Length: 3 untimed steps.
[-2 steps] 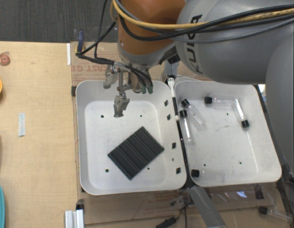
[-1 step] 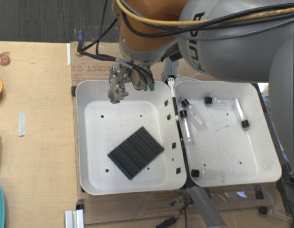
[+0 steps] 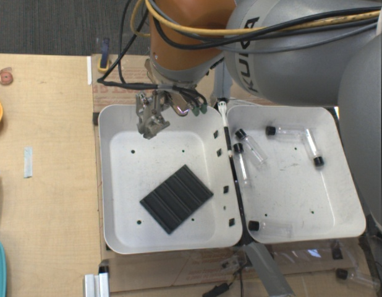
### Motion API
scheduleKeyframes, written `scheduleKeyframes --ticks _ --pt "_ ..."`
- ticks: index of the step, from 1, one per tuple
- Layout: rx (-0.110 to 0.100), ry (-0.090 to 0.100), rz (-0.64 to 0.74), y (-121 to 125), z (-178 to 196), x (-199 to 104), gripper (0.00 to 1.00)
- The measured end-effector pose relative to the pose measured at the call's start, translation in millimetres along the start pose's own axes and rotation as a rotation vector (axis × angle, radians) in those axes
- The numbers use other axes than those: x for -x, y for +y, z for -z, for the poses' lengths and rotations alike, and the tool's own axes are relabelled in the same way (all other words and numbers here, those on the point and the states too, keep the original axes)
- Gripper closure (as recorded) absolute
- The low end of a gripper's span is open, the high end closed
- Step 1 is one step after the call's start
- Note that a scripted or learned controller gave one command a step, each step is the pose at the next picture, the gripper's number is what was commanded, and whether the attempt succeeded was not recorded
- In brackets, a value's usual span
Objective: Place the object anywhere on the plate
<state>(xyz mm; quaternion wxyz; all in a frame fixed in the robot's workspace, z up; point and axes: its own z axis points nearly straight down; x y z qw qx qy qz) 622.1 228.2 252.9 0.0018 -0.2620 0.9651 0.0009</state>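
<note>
A black ribbed plate (image 3: 177, 198) lies flat and turned diagonally in the front half of the left bin (image 3: 114, 184). Several clear tubes with black caps lie in the right bin (image 3: 339, 184): one (image 3: 251, 148) near its left wall, a thinner one (image 3: 241, 163) beside it, one (image 3: 287, 130) at the back and one (image 3: 313, 148) toward the right. My gripper (image 3: 151, 121) hangs over the back left part of the left bin, behind the plate and well apart from it. I see nothing held in it.
The arm's orange band (image 3: 185, 23) and grey body (image 3: 302, 42) loom over the back of both bins, with cables looping around. A ridge (image 3: 231, 166) with black clips divides the bins. The wooden bench (image 3: 42, 166) to the left bears small items.
</note>
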Motion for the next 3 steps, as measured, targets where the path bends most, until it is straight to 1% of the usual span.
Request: scheduleKeyframes --ticks 1,2,3 --pt "0.0 -0.002 0.304 7.7 80.3 -12.0 1.0" --pt "0.0 -0.002 0.622 25.0 175.4 -53.5 1.0" --pt "0.001 -0.002 0.869 12.5 189.4 -47.2 1.0"
